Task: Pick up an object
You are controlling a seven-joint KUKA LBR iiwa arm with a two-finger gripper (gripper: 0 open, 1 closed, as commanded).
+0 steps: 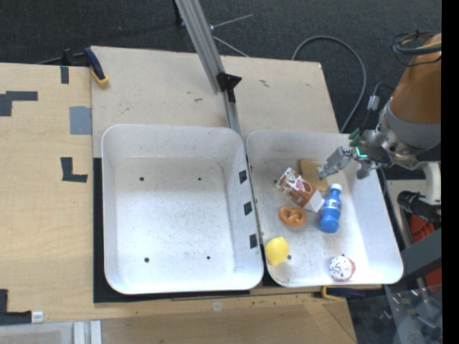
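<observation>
Fingers (337,165) hover just above blue bottle (330,208), not touching.

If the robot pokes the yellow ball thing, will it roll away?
Probably a little. The yellow ball looks round and smooth, so a push would likely set it rolling. It sits by the right bin's left wall, which should stop it soon. Its rounded sides might also slip out of the gripper.

Pale, matt wood on the bench (179,84), scuffed with dark marks. Smooth white plastic in both bins (176,206), speckled with fine dark dots. Glossy blue plastic on the bottle (330,210). Ribbed, shiny metal along the slanted rail (201,31). Printed cardboard on the small carton (295,186).
</observation>
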